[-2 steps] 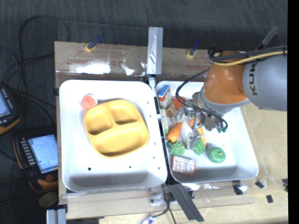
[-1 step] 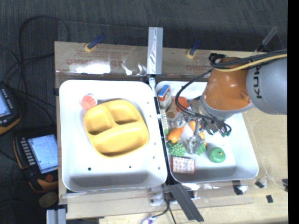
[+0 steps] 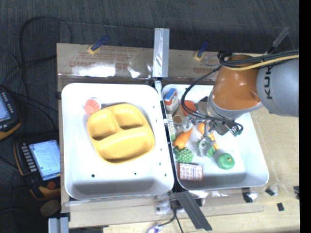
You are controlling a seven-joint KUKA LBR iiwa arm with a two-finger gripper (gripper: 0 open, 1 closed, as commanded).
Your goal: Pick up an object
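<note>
A grey robot arm [image 3: 279, 89] with an orange band entered from the right of the frame, its side showing the letters "KU" in black. Its end effector [image 3: 210, 136] hung low over the right bin [image 3: 252, 154], among a cluster of small toy items; whether it was open or closed could not be told.

The right bin, at centre right of the frame, held an orange carrot-like piece [image 3: 181, 139], a green round object [image 3: 225, 161], a green textured piece [image 3: 184, 155], a small red-and-white packet [image 3: 190, 171] with print too small to read, and a small white, blue and orange carton [image 3: 170, 98] near the bin's upper left corner. None of them was visibly gripped.

The left bin [image 3: 77, 174], at centre left, held a yellow divided plate [image 3: 121, 131] and, just beside its upper left edge, a small pink-red object [image 3: 92, 104].

Behind both bins, a clear sheet [image 3: 104, 62] lay on the tabletop bearing faded red lettering that was illegible. At the left edge of the frame sat a handheld device [image 3: 44, 159] with a lit screen, its text unreadable.
</note>
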